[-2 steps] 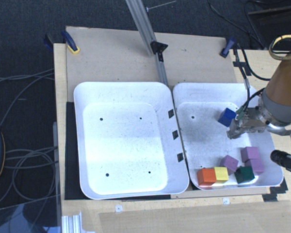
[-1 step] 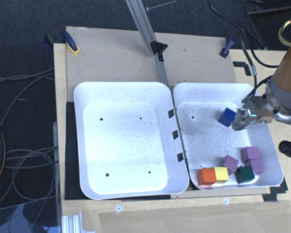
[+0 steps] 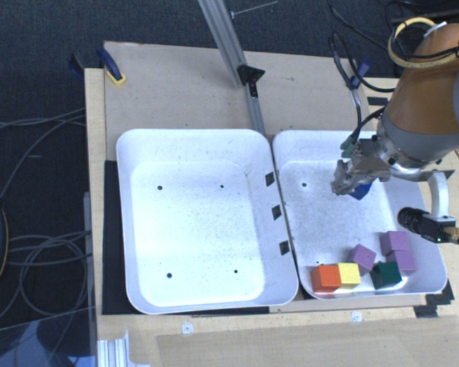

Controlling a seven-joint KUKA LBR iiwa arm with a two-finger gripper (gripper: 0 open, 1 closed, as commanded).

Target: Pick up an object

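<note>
End effector (image 3: 350,180) up over the right bin (image 3: 306,147), grasping a blue block (image 3: 359,192). Pick looks done; other blocks (image 3: 367,264) below, near the front.

Probably lab (bench bins (image 3: 130,205), cables (image 3: 30,243))

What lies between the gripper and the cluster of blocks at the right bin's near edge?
In the camera view, bare white bin floor separates the gripper from the orange block and its neighbours.
</note>
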